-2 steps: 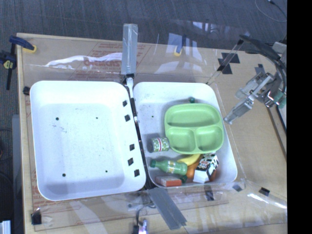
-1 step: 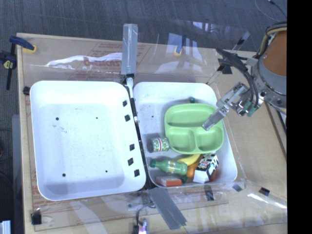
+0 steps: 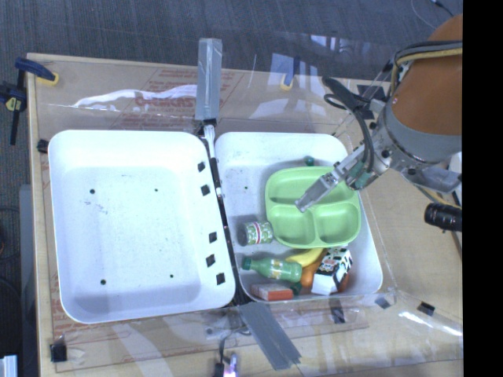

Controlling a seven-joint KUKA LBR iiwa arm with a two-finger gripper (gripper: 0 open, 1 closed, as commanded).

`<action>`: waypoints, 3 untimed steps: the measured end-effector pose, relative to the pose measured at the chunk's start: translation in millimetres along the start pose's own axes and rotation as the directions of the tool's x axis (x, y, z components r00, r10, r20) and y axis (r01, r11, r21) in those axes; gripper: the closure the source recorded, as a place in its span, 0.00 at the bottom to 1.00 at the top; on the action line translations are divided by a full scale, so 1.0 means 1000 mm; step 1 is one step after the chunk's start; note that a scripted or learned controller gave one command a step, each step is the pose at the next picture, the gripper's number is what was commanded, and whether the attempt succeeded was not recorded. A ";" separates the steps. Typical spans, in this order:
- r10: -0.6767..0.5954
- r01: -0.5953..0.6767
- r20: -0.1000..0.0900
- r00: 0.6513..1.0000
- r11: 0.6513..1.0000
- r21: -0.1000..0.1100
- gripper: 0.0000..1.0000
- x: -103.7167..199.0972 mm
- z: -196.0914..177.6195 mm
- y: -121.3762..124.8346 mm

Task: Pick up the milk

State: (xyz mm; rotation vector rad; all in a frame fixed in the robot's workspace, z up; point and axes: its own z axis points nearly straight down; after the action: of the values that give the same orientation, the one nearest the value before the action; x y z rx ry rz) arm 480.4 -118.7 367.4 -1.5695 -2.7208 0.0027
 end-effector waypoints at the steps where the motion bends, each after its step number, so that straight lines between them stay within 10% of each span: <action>1: 0.002 -0.002 0.002 1.000 1.000 -0.001 0.00 -0.015 -0.009 -0.013; 2: -0.307 0.307 0.005 0.952 0.952 -0.003 0.00 -0.012 -0.077 -0.011; 3: -0.310 0.310 0.008 0.951 0.951 -0.003 1.00 -0.013 -0.088 -0.010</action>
State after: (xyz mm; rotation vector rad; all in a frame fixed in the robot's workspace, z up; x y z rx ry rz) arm 477.9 -134.6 455.4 -1.1258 -2.9409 0.0028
